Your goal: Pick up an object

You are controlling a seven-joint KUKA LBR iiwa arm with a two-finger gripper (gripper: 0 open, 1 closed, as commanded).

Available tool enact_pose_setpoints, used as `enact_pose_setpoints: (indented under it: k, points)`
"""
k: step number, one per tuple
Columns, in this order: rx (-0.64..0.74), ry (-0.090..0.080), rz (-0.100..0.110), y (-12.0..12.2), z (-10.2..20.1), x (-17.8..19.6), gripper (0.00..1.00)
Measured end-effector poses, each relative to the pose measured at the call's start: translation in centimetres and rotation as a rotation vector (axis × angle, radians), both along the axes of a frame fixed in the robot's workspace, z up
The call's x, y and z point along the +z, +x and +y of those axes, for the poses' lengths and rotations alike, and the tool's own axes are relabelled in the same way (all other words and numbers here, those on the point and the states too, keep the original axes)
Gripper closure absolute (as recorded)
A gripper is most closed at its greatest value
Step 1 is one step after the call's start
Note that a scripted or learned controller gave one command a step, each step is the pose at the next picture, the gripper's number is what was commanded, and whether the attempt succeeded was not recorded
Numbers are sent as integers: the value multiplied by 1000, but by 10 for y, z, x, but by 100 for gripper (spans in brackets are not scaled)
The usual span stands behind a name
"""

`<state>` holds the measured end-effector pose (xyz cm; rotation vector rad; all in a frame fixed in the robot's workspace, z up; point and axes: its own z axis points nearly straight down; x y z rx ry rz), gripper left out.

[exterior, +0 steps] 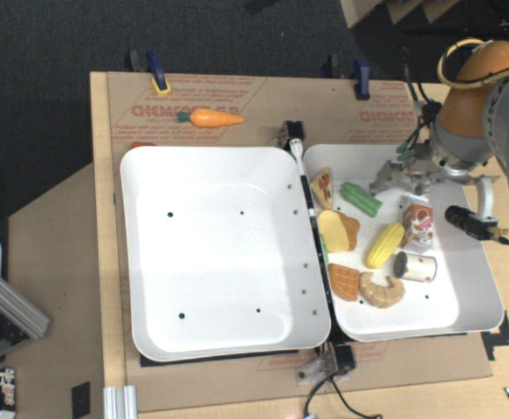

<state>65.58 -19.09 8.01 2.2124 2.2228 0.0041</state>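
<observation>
Several light, stiff toy foods [385, 244] are judged easily gripped across their narrow middles; the jaws' state cannot be told.

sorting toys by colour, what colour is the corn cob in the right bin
Yellow. The corn cob lies in the right bin, shown best in the camera view.
</observation>
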Motion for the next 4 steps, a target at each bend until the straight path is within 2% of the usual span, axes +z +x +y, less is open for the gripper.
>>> enact_pose_setpoints:
  k: [1,2,3,4]
  points:
    - [-3,0,4,-3,-1,5,0]
    - [-5,5,12,-99,61,5,0]
    - [-6,1,3,-95,58,15,100]
    - [7,4,-8,-45,156,111,100]
